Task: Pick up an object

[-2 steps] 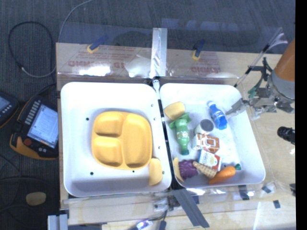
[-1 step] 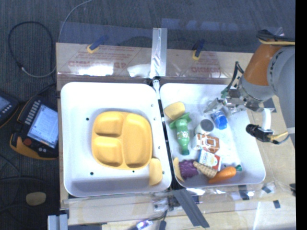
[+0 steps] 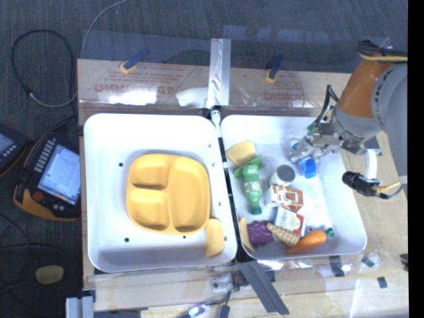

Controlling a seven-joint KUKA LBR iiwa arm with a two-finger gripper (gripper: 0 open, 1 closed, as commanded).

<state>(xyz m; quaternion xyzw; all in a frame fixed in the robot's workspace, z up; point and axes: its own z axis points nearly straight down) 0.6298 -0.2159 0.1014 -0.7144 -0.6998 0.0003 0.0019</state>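
Since my gripper [image 3: 310, 150] hangs over the right bin [image 3: 344, 204] at its far right, the nearest candidate is a small blue object [image 3: 309, 168] just below it, nearly touching; whether I am open or closed I cannot tell. Left lies a green bottle [image 3: 252, 185], smooth plastic, long axis running near-to-far. An orange carrot [image 3: 309, 241], tapered, rests at the near wall. The left bin [image 3: 99, 197] bears a yellow sectioned tray [image 3: 168, 192].

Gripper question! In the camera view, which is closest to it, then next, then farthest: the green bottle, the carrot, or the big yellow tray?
From the gripper, in the right bin's upper right:
1. Green bottle, at that bin's left side.
2. Carrot, at that bin's bottom edge.
3. Yellow tray, in the left bin.
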